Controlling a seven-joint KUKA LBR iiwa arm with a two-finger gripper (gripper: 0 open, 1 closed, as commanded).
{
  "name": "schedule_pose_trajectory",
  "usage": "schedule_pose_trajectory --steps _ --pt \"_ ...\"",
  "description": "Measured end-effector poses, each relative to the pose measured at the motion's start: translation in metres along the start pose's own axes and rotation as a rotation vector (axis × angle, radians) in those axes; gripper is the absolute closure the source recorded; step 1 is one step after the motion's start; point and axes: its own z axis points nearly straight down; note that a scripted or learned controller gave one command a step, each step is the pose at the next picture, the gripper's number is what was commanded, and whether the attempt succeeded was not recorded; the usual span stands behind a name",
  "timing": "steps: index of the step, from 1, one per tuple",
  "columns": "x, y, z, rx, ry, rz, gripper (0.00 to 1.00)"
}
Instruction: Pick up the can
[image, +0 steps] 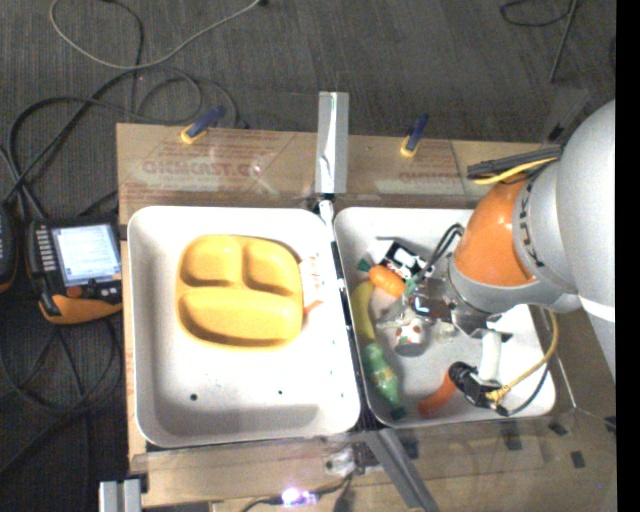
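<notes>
The can (408, 336) is in the right bin (530, 400), left of its middle. It looks silvery with red and white markings, and its round top faces up. My gripper (418, 303) hangs from the orange-banded wrist directly over the can's far side, very close to it or touching it. The gripper body hides part of the can.
Around the can in the right bin lie an orange carrot (386, 280), a yellow banana (362, 306), a green item (380, 368) and a red-orange item (437, 402). A yellow divided plate (240, 290) sits in the left bin (160, 400).
</notes>
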Motion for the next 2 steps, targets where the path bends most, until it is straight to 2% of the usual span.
schedule_pose_trajectory --steps 1,2 --pt "0.0 0.001 -0.008 0.002 0.003 -0.001 1.0" --pt "0.03 0.02 -0.092 0.013 -0.006 0.32 1.0"
